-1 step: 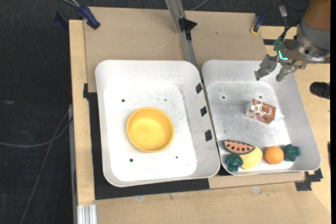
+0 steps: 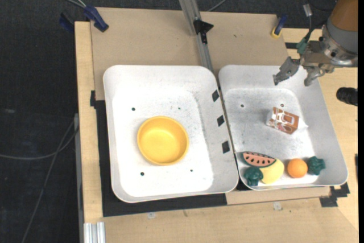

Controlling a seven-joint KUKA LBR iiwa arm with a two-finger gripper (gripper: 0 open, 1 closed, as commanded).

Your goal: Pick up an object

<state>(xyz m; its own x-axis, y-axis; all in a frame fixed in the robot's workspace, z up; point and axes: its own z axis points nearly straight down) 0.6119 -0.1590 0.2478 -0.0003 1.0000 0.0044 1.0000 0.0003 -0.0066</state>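
Tan wooden bench (image 2: 153, 37) on dark carpet, cables trailing around it, a metal pole (image 2: 187, 3) slanting in from the top. Two shallow white bins sit side by side on it.

Left bin (image 2: 122, 179): one yellow bowl (image 2: 162, 139), upright, a bit left of the bin's middle. A few dark specks on the floor.

Right bin (image 2: 330, 145), touching the left bin along the shared edge: a small red-and-white boxy item (image 2: 282, 119) lies near the bin's middle, well apart from the rest. Along the near edge, in a row from the left bin outward: green piece (image 2: 253, 176), watermelon slice (image 2: 259, 159) just above it, yellow fruit (image 2: 273, 171) touching both, orange ball (image 2: 297, 168), another green piece (image 2: 316, 165) at the far corner.

Gripper (image 2: 298, 75) hangs over the right bin's far edge, above and beyond the boxy item, not touching it. Two fingers splayed wide apart, nothing between them. Orange band and grey arm run off to the side away from the left bin.
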